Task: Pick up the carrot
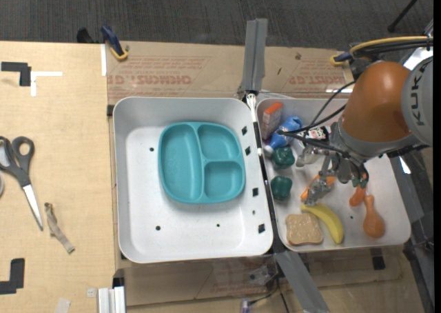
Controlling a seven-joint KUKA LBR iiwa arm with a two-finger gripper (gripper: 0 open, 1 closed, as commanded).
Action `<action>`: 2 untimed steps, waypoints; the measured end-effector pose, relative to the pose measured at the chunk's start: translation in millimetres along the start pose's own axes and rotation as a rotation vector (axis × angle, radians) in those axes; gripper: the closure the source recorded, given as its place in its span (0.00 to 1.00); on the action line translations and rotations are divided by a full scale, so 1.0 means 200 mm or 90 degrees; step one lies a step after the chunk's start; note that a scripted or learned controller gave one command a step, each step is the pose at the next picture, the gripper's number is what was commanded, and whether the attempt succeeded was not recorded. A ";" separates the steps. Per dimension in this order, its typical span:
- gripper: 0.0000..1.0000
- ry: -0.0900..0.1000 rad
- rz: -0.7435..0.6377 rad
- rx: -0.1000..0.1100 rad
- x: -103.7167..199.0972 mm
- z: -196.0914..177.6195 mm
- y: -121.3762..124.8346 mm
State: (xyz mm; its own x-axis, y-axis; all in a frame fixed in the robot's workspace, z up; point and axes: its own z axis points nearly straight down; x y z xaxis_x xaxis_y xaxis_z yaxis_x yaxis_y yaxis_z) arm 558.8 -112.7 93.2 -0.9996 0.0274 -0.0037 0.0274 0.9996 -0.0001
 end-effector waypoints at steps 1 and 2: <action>0.00 -0.001 -0.141 0.000 0.01 0.00 -0.14; 0.00 0.001 -0.117 -0.001 0.18 0.01 -0.03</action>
State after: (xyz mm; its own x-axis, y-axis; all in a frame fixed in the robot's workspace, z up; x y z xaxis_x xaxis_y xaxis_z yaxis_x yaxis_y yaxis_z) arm 523.0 -118.6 92.1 -0.9878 -0.1557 -0.0019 -0.1557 0.9878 0.0005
